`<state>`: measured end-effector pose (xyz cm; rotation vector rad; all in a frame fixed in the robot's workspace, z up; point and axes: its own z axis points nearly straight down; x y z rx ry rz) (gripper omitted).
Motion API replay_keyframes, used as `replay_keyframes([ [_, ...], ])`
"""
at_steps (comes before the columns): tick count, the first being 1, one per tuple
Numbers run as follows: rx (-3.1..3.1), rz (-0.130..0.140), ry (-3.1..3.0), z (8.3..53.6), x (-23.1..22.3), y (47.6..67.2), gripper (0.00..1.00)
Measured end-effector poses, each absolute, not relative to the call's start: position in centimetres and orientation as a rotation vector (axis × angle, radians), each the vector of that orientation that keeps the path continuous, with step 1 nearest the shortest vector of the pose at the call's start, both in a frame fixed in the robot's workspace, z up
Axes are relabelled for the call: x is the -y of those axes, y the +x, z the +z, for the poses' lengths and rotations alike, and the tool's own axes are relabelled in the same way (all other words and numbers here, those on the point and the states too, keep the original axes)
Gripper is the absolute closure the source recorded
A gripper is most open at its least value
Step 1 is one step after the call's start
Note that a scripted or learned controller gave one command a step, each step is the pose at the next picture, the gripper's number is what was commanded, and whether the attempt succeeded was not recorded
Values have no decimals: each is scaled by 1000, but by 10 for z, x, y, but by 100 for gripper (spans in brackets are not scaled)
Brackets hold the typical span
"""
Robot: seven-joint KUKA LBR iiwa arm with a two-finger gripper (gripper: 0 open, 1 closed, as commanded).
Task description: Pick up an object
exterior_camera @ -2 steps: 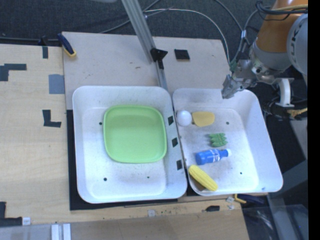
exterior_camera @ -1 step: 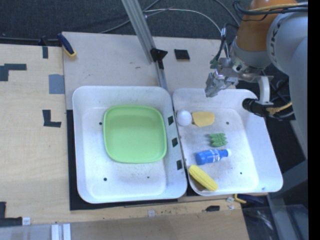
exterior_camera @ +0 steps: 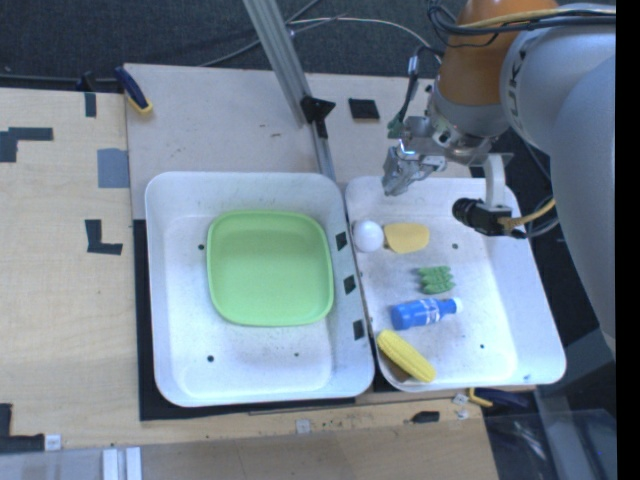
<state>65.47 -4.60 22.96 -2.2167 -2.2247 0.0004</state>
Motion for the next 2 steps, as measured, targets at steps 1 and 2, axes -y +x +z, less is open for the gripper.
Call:
replay_keyframes([
  [1,2226,-1,-2216,239,-5,652,100],
  [2,2225,0,-2215,245,-59,648,100],
])
